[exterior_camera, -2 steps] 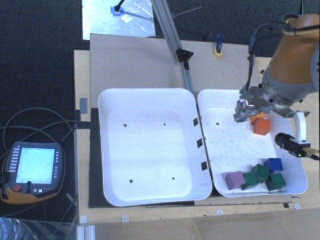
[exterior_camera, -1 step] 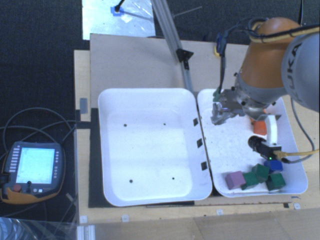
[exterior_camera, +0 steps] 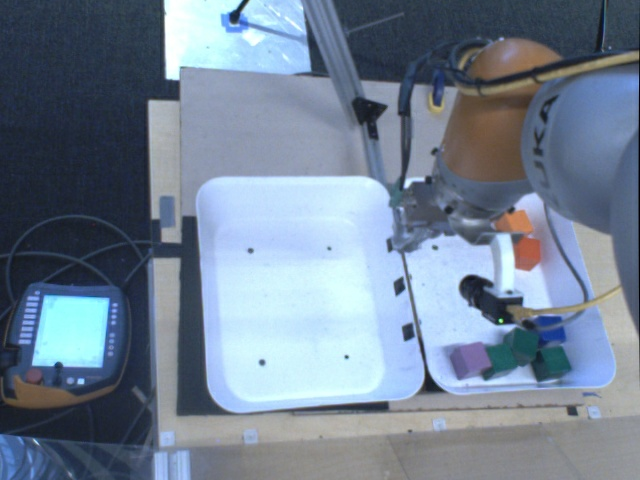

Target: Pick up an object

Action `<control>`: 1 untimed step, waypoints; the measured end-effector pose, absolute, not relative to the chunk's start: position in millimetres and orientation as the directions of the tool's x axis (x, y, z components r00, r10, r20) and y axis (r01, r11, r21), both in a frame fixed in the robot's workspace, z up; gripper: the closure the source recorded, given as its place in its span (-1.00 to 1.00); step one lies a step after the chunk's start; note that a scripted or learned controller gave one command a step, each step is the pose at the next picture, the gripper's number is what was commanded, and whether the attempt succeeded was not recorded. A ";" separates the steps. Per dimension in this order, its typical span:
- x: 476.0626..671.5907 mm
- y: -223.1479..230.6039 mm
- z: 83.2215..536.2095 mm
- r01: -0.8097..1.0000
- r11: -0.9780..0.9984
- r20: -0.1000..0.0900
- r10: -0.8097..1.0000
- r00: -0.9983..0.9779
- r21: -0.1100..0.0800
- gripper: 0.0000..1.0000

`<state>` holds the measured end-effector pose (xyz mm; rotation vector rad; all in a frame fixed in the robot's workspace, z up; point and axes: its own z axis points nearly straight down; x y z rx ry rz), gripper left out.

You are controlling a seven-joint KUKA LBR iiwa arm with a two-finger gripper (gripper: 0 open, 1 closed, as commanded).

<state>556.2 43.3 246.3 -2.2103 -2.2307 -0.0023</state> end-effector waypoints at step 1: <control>560.2 94.8 228.3 1.000 0.010 0.002 1.000 -0.010 -0.001 1.00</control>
